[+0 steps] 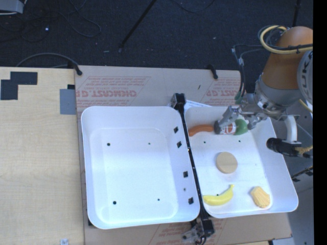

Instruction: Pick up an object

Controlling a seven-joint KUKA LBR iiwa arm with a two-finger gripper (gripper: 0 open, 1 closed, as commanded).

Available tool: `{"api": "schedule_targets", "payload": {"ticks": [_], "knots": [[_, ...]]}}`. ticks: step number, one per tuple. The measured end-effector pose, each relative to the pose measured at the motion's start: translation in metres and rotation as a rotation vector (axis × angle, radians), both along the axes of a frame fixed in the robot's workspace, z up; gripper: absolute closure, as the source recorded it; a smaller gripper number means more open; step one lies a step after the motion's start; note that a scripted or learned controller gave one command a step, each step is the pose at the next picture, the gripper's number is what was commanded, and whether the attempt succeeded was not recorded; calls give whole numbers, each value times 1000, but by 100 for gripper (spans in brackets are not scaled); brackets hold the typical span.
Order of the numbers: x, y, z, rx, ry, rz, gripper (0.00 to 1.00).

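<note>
My gripper (pixel 226 123) hangs low over the far part of the right bin (pixel 278 188). It is right beside a green and red object (pixel 239 128), which is partly hidden behind it. An orange carrot (pixel 200 130) lies just left of the gripper, near the divider. Nearer the front are a tan round disc (pixel 226 163), a yellow banana (pixel 219 197) and a yellow corn cob (pixel 260 197). Whether anything sits in the gripper is hidden from this angle.
The left bin (pixel 92 137) stands beside the right one, the two joined by a black clipped edge (pixel 185 157). A black handle-like part (pixel 281 146) juts over the right bin's right rim. Cardboard lies under both bins, with a wooden bench to the left.
</note>
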State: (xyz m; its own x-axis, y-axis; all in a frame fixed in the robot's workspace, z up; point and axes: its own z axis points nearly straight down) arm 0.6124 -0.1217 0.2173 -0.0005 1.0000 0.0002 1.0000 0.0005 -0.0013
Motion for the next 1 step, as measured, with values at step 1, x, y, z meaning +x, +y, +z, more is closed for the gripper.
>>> {"api": "schedule_targets", "payload": {"ticks": [1], "knots": [[-26, 3, -134, 2, 9, -1, 0]]}}
